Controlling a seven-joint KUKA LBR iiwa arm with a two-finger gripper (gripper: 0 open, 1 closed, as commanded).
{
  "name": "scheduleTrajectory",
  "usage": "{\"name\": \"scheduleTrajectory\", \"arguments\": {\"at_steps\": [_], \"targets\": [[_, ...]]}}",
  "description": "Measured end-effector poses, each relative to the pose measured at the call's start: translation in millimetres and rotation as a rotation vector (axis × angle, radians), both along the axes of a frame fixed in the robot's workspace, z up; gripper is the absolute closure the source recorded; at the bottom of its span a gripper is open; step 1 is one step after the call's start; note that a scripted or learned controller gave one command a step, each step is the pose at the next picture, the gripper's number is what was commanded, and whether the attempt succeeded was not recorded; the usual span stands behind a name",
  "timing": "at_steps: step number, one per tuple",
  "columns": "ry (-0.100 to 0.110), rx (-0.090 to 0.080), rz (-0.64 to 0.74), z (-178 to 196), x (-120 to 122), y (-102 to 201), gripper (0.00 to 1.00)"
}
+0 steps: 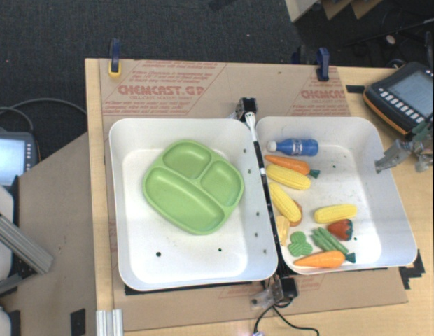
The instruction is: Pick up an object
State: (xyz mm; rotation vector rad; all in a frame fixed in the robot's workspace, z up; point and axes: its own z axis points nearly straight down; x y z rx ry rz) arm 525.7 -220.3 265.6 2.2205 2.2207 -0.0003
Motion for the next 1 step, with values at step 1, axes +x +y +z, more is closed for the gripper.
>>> {"name": "scheduleTrajectory", "arguments": {"at_steps": [1], "targets": [[0.011, 0.009, 0.004, -162.3, 54.7, 0.3, 0.0]]}}
